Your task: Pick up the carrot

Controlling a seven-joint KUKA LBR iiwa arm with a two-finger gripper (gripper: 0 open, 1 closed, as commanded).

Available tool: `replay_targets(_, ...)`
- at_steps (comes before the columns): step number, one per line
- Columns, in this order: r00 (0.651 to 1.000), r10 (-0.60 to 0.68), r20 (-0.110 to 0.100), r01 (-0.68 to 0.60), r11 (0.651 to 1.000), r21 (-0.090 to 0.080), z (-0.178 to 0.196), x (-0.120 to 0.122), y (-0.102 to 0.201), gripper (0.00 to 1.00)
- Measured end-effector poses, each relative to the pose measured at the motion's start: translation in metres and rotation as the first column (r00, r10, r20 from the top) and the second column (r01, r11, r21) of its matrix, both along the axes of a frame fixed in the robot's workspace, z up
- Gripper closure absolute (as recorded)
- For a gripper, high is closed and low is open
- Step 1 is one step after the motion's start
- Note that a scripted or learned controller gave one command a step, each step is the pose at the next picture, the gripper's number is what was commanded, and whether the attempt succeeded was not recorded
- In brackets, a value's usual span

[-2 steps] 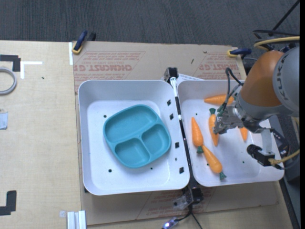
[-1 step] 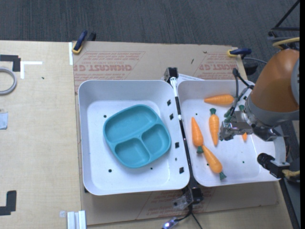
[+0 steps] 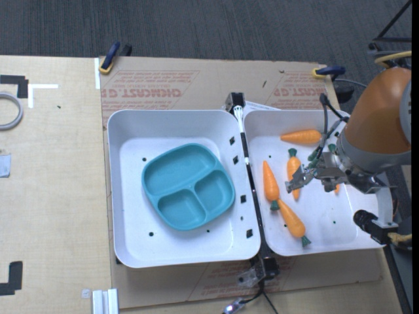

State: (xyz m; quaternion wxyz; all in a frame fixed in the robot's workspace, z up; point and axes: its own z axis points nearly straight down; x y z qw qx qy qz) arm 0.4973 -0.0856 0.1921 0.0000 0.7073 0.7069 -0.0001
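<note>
Light is bright and even, falling from above. The white bins [image 3: 124,195] shine without harsh glare; the blue tray [image 3: 188,186] casts a soft shadow on its lower side. The arm [image 3: 383,120] is slightly blurred at the right edge. The table [image 3: 52,195] is sharp, the dark floor [image 3: 209,12] dim.

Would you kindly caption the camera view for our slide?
Gripper hovers over carrots in right bin; teal divided plate in left bin.

Dk grey carpet [image 3: 196,18], cardboard-topped bench [image 3: 52,208]
</note>
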Motion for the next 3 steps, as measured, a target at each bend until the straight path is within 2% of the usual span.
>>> replay_targets(1,1.000,-0.001,-0.001,0.001,1.000,0.000,-0.100,0.025,-0.029,0.00)
replay_targets(2,1.000,0.002,0.001,-0.002,1.000,-0.001,-0.099,0.089,-0.039,0.00)
replay_targets(3,1.000,0.003,0.002,-0.003,1.000,-0.001,-0.089,0.089,-0.039,1.00)
